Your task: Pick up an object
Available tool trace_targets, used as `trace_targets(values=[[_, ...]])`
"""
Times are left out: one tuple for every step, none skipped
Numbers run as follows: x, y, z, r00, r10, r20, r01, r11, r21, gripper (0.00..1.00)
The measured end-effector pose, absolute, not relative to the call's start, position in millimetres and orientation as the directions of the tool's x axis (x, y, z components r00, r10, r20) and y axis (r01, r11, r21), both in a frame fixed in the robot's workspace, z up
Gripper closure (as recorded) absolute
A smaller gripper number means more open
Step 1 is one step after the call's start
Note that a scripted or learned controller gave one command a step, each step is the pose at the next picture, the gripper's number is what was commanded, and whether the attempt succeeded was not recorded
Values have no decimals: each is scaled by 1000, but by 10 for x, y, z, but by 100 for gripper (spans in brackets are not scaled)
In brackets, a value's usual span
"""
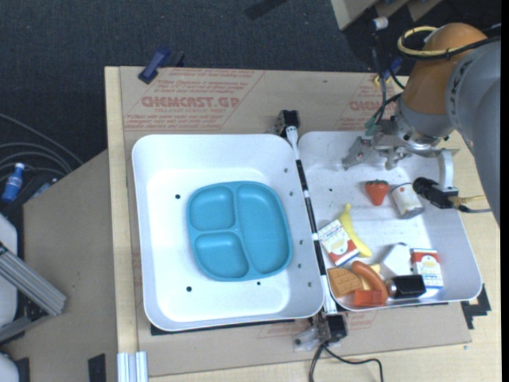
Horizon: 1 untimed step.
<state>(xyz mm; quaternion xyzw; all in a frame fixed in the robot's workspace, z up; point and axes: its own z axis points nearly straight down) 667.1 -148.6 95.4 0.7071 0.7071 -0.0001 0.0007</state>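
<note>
While the grey arm with the orange band hangs over the upper right of the frame, you've got no object in hand yet, so the step is still choosing and reaching. Largest first: the left shallow white bin holds only a blue divided plastic plate, flat and wide, a poor pick. The right shallow white bin has all the small stuff. The two-finger gripper sits at that bin's upper edge, fingers spread and nothing between them.

Pickable things, bigger to smaller: a yellow banana-shaped toy mid-bin, touching a red-and-white small carton; a tan-and-orange cluster of toy food at the lower edge, packed tight; another red-and-white small box at lower right beside a black block; a silver cylindrical can; a small red strawberry-like toy.

My call: go for the red toy or the can. They're nearest the gripper and stand apart from the clutter. Centre over one, descend straight, close across the narrow side. Avoid the lower pile; neighbours will likely block the fingers.
</note>
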Motion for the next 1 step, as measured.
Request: trace_targets(values=[[6664, -1580, 848, 1, 1000, -1, 1000, -1, -1, 0]])
